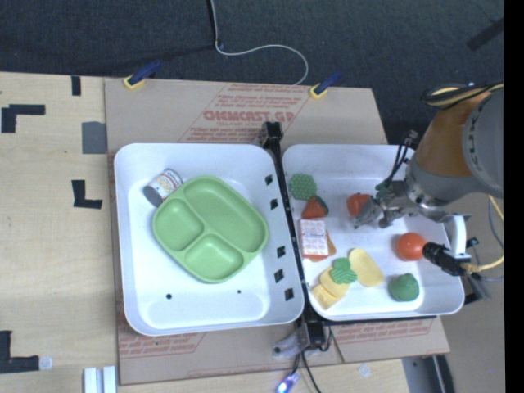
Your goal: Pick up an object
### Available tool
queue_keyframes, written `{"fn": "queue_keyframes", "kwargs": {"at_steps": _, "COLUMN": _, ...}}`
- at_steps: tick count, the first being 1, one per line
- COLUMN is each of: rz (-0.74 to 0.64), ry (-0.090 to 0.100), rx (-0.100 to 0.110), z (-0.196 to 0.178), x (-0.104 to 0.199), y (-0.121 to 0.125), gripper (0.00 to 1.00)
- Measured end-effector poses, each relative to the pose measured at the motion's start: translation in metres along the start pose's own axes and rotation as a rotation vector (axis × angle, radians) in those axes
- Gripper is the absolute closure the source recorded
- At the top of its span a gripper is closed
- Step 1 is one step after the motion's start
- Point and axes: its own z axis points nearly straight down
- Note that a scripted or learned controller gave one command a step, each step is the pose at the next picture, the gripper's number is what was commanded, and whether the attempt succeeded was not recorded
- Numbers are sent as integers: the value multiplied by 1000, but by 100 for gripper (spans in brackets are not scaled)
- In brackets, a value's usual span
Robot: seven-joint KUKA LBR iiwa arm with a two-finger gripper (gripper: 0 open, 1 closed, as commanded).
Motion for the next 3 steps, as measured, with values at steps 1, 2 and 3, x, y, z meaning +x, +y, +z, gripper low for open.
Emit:
{"fn": "queue_keyframes", "kwargs": {"at_steps": 1, "rz": 1, "ry": -1, "rx": -4, "z": -43, "x": 0, "y": 5, "gripper": 100}}
{"fn": "queue_keyframes", "kwargs": {"at_steps": 2, "rz": 0, "ry": -1, "rx": -2, "z": -93, "x": 11, "y": 5, "gripper": 100}}
{"fn": "queue_keyframes", "kwargs": {"at_steps": 3, "rz": 1, "ry": -1, "rx": -3, "z": -120, "x": 12, "y": 5, "gripper": 100}}
